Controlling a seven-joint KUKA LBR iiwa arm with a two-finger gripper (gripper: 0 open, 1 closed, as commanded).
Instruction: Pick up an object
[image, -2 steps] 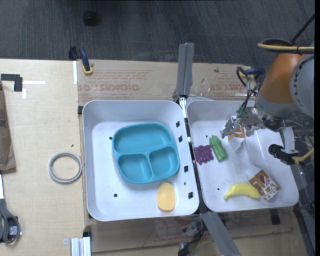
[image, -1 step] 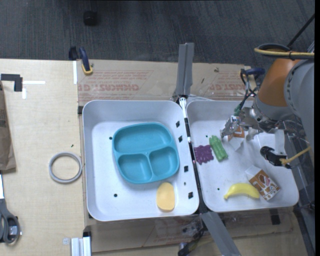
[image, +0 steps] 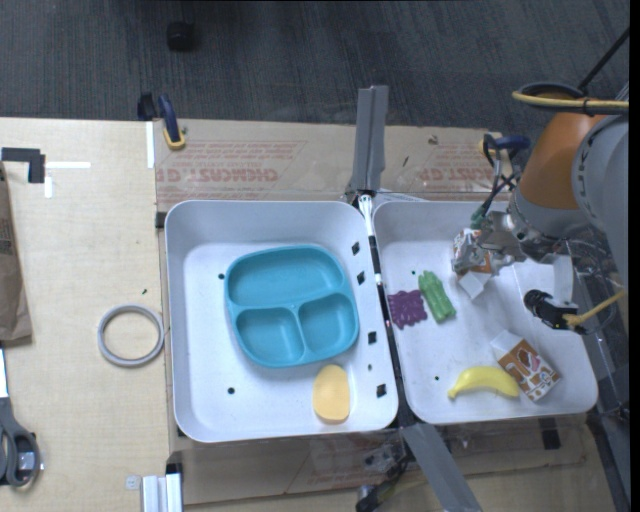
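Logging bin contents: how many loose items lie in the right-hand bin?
4: purple grapes and a green vegetable near the divider, a banana and a snack packet at the front. The gripper may hide more.

Blue tray crowds left bin; right bin front-left floor open

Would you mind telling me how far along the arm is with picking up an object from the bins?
Done: the gripper has reached over the right bin. In hand: something small and brownish sits at its tip, but whether it is gripped cannot be told. Left: a confirmed lift. The banana, green piece, purple grapes and snack packet lie on the bin floor.
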